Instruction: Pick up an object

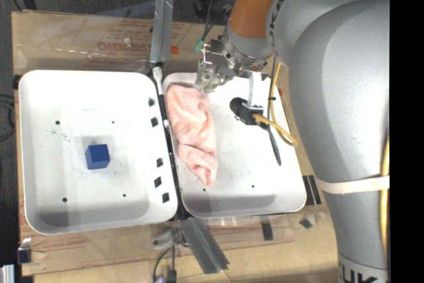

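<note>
my claw (pixel 211 76) sits at the far end of the pink cloth (pixel 192 136) in the right bin (pixel 252 159); its spread i cannot tell. nothing lifted; pick outstanding.

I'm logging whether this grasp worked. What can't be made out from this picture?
1. Camera view: whether the gripper has hold of the pink cloth; the spot where they meet is too small and is cluttered by wrist hardware.
2. Camera view: the right-hand edge of the right bin, covered by the grey arm.
3. Camera view: anything beneath the pink cloth, hidden by its folds.
</note>
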Robot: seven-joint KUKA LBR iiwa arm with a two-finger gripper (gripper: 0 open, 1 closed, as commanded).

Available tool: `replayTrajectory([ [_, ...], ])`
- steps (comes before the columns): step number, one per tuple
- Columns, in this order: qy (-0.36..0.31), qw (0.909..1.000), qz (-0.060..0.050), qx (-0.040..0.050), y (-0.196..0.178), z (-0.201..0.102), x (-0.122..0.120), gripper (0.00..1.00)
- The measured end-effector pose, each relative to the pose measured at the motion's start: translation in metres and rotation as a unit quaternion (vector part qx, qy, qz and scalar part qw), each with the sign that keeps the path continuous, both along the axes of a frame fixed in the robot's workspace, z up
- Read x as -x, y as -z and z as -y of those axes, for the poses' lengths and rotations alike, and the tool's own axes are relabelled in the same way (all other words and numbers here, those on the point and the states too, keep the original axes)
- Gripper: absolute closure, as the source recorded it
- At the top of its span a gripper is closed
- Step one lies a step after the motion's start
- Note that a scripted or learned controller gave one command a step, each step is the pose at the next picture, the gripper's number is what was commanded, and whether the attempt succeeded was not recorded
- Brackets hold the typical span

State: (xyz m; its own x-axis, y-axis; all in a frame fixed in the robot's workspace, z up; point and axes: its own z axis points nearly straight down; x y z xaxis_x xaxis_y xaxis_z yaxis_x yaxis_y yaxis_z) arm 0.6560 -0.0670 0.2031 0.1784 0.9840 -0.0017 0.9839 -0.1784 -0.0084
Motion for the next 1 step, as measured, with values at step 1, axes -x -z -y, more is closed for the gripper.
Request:
replayTrajectory([
  [1,-0.003,1.0,-0.002,-0.0004,-0.0083,-0.0015,-0.0003,1.0],
])
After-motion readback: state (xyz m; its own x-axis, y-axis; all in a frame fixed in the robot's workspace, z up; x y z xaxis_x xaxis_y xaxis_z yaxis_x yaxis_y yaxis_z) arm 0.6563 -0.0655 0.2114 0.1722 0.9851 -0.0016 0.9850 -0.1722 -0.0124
